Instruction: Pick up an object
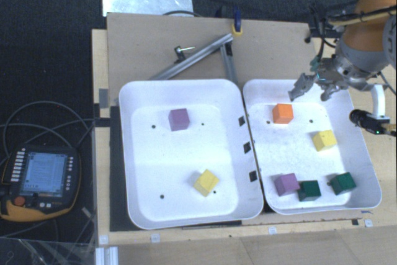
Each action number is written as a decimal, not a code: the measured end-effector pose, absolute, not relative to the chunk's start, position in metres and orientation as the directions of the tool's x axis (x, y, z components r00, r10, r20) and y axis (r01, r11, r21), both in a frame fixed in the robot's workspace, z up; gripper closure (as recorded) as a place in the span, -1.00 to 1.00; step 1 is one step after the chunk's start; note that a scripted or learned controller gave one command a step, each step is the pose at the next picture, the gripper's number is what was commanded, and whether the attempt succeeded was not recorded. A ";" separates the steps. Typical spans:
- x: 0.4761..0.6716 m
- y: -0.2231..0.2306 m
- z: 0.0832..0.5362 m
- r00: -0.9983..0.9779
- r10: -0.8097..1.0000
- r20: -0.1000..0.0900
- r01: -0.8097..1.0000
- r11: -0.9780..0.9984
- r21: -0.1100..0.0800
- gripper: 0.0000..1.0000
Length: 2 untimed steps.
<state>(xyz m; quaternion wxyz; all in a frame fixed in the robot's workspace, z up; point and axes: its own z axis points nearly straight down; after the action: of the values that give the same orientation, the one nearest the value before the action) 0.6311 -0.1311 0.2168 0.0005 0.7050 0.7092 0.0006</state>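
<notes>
- Tool (314,89), two grey fingers spread apart, nothing between them, hangs at upper right.
- Small orange cube (282,113) sits just below-left, in the right white bin (360,198); likely target since nearest.

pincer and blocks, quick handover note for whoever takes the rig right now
Pincer: open, holding nothing, poised over the far end of the right bin.
Right bin: orange block nearest the pincer, yellow block, purple block, two green blocks at the near edge.
Left bin: purple block, yellow block.
Done: nothing picked.
Left: descend on a block, probably the orange one, close and lift.
</notes>
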 end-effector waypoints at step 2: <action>0.638 -0.131 0.157 -0.006 1.000 0.000 1.000 0.006 -0.003 -1.00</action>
<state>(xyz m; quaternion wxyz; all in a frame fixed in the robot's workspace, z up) 0.6382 -0.1308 0.1573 -0.0010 0.7050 0.7093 -0.0011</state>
